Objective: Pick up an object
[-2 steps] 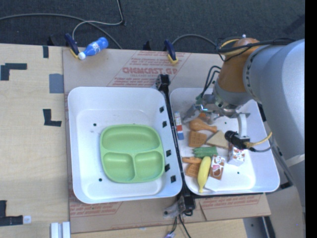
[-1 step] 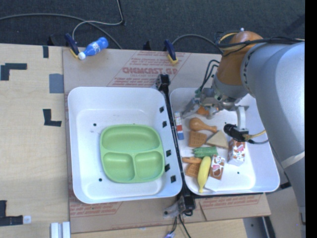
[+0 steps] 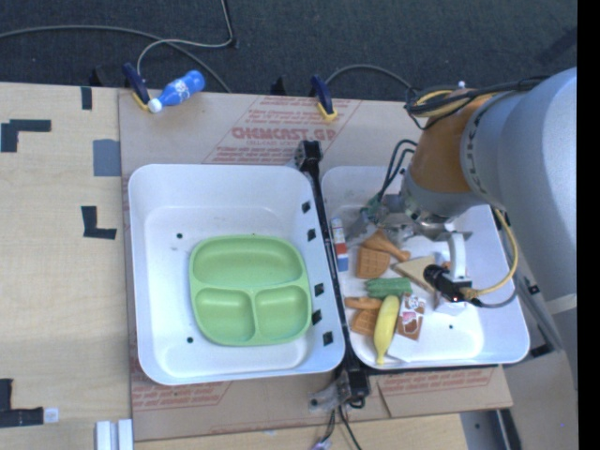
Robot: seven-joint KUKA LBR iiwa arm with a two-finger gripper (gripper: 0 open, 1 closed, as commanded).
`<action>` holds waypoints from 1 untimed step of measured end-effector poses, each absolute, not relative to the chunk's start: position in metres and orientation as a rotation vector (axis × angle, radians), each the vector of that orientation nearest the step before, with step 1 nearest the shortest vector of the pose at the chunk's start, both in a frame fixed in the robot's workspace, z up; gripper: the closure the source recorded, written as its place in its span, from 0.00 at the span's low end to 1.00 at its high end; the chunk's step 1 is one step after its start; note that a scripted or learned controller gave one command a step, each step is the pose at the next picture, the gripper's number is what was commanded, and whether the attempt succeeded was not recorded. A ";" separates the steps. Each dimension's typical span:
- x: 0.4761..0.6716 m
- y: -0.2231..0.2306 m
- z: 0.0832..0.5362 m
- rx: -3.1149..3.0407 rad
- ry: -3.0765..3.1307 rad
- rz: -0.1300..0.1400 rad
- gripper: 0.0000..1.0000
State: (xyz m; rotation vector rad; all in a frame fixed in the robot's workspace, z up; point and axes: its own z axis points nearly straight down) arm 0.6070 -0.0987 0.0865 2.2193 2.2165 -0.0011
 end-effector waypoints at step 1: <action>0.607 -0.098 0.096 2.218 2.218 0.000 1.00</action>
